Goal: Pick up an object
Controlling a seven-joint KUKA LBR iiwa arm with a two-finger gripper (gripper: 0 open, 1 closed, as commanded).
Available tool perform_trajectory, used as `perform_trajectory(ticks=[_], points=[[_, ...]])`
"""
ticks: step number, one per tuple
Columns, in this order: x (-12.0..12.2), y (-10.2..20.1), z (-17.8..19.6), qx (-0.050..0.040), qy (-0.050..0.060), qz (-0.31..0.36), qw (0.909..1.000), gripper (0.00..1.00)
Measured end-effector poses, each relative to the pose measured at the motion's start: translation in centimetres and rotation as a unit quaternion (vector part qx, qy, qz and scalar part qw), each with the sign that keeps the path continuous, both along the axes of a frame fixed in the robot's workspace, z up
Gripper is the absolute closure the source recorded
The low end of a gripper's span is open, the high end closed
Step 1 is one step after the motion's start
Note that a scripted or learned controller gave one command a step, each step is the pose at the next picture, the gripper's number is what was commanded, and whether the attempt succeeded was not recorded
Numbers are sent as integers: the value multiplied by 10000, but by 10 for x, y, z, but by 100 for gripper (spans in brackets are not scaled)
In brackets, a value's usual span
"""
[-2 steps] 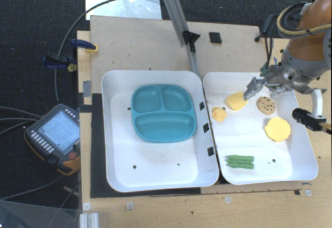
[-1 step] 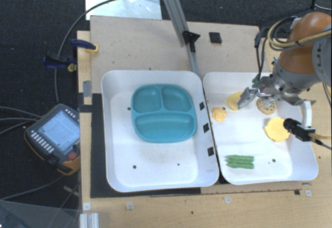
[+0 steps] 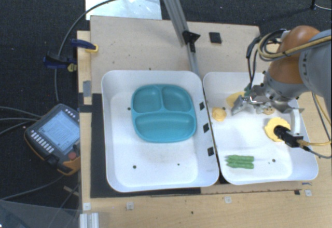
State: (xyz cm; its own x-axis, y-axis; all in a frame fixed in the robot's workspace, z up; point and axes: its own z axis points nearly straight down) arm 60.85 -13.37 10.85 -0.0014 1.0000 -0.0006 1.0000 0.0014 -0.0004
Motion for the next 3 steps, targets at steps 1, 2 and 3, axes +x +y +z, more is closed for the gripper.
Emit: perform_trajectory(ticks=[1,2,3], points=[[1,0,14,-2,-27,4,10000,100],[-7,-3,71,1,-21,-6,10000,100],[-1,-12,127,-3,-26,10,10000,100]])
